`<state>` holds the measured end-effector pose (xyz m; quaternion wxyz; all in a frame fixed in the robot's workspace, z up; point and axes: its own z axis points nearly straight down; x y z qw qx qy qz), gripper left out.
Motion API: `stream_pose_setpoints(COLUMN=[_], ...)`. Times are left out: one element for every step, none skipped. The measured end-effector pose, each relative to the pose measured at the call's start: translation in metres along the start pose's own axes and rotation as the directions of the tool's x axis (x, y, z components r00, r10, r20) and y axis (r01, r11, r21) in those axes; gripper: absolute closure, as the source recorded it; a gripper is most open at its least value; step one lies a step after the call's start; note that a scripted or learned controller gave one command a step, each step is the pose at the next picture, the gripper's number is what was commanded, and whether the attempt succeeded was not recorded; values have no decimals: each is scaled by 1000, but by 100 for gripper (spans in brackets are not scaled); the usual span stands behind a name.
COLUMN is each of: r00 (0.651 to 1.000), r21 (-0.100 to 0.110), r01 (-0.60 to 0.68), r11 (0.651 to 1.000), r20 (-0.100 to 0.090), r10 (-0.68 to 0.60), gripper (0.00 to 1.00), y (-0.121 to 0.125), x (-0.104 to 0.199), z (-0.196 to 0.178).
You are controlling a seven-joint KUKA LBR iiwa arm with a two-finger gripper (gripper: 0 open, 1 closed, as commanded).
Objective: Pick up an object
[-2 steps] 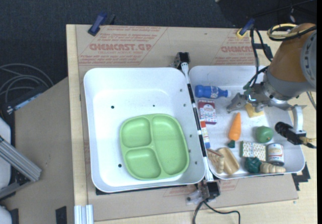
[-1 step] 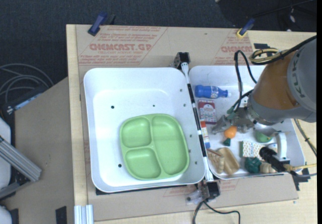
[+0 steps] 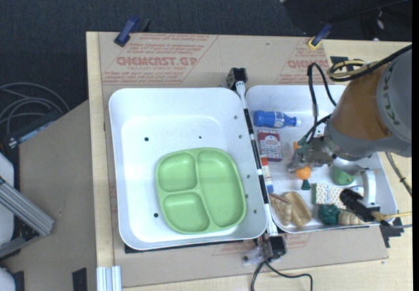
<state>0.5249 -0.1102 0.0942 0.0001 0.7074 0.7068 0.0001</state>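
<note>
Two bins are sitting side by side on the bench (image 3: 163,61), with the left bin (image 3: 131,113) holding a divided tray (image 3: 200,189) that is lying toward its near side. In the right bin (image 3: 262,97), a bottle (image 3: 275,119) is lying at the far end, a small packet (image 3: 270,145) is lying just in front of it against the left wall, and a cluster of small objects (image 3: 314,208) is crowding the near end. The arm (image 3: 366,113) is reaching in from the right over the right bin, its gripper (image 3: 302,157) hanging between the packet and the near cluster.
</note>
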Motion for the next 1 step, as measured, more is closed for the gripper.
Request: stream_pose_setpoints(r00=[1000], r21=[-2], r01=[3], r11=[1000], r20=[-1], r10=[-3], gripper=[100], y=[-7], x=[57], z=[-110])
